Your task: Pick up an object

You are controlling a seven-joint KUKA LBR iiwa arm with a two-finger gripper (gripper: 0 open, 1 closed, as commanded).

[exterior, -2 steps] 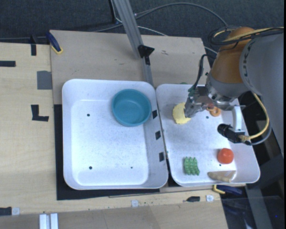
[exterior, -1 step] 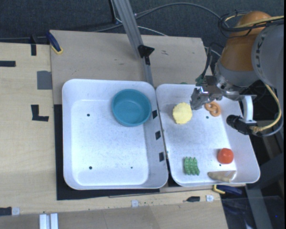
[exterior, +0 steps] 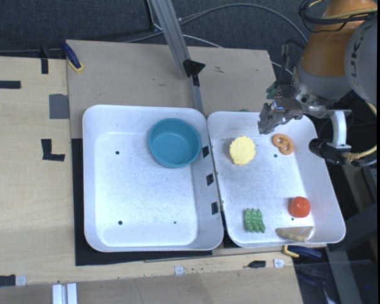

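The pretzel-shaped orange object [exterior: 282,144] lies on the floor of the right bin [exterior: 266,182], toward its far right corner, just beside the claw [exterior: 271,123]. The claw hangs over the far edge of that bin, a little to the left of the orange object and apart from it; nothing sits between its fingers. From where I stand the dark fingers blur together, so I cannot tell whether they are spread or closed.

To the left of the claw, near the middle of the same bin's far half, rests a round yellow object [exterior: 242,150]. Down at the near end lie a green ridged object [exterior: 254,220], a red ball-like object [exterior: 299,206] to its right, and a pale wedge [exterior: 296,234] against the near right corner.

The left bin [exterior: 114,195] holds a blue bowl [exterior: 174,142], upright, close to its far right corner. Both bins sit side by side on the tan surface [exterior: 25,189], touching along their inner rims.
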